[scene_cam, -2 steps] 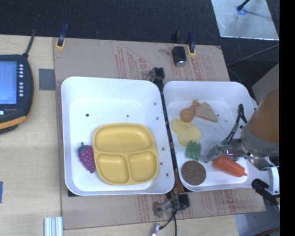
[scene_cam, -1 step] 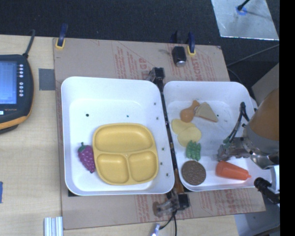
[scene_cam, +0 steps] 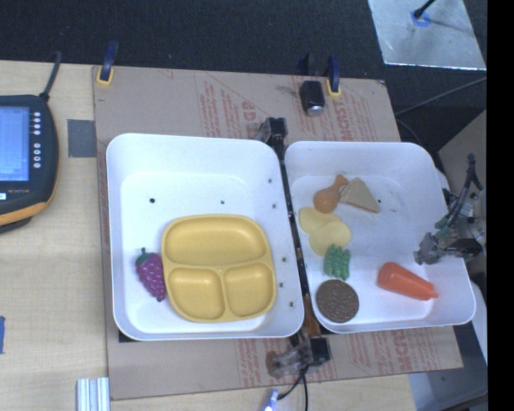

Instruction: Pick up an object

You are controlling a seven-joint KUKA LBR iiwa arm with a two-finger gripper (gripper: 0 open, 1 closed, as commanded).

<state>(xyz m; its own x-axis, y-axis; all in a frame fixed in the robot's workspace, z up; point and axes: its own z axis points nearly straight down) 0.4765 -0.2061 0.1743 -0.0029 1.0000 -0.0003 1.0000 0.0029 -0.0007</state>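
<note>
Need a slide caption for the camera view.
Gripper at right bin's edge near orange plastic carrot; yellow divided tray and purple grapes in left bin.

faint red print on cardboard sheet (scene_cam: 240, 110), too blurred to read

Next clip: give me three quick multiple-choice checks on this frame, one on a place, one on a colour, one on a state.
1. The purple grapes lie:
A. left of the yellow tray
B. in the tray
C. in the right bin

2. The carrot is:
A. green
B. orange
C. brown

3. The tray's compartments hold:
A. grapes
B. nothing
C. a cookie

Answers:
1 A, grapes rest on the left bin floor beside the tray.
2 B, it is orange, near the gripper.
3 B, all three compartments are bare.
</note>
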